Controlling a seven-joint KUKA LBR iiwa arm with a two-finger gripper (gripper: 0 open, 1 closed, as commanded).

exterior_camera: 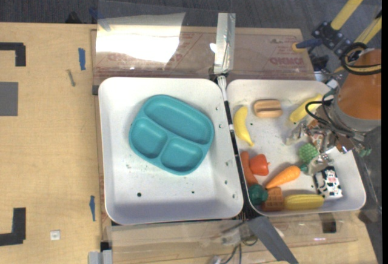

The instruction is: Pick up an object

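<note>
Down in the right bin sits my pincer, low among the toys; whether it is parted or closed I cannot tell, nor whether it has hold of anything. It hangs just beside a small green piece, with an orange carrot and a black-and-white cow near below. Two bananas, a hot dog, a red pepper and a corn cob crowd around. A teal tray lies in the left bin.
</note>
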